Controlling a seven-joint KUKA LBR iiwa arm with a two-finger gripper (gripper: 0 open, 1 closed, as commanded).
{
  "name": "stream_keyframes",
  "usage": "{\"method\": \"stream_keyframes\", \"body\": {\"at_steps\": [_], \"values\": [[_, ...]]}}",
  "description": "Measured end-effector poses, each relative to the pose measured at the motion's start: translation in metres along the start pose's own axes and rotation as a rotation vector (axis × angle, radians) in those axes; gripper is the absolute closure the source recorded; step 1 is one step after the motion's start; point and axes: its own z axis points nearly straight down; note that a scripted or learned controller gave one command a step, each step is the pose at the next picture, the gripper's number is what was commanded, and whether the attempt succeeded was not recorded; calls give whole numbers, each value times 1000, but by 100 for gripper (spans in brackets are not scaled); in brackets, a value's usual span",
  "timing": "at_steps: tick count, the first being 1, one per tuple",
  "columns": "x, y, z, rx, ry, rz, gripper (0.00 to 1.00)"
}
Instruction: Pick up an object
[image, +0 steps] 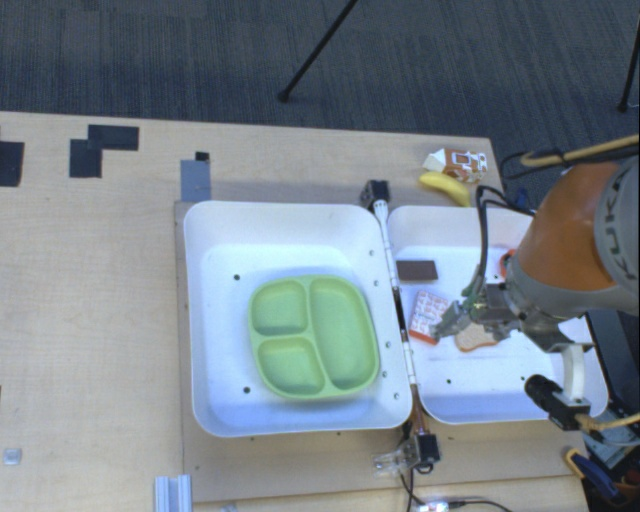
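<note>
Bench (90, 330) of pale wood, bearing two shallow white bins side by side. Left bin (215, 300) holds a green three-compartment tray (314, 336), lying flat near its centre, its long axis running from upper left to lower right. Right bin (470, 400) holds three small items. The arm (575, 245), grey with an orange band, reaches in from the right, and its gripper (462, 315) hangs low over the middle of this bin; whether it is open or closed cannot be told. A red-and-white packet (428, 316) lies just left of the gripper, long axis slanting from upper right to lower left. A tan toast-like piece (478, 339) sits just below the gripper, partly covered by it. A dark brown block (416, 270) lies above the packet, long axis left to right, clear of the gripper. Beyond the right bin's far rim, a banana (445, 186) rests on the bench.
</note>
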Motion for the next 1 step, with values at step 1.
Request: {"method": "stream_keyframes", "body": {"at_steps": [1], "values": [[-41, 1, 98, -4, -1, 3, 0]]}}
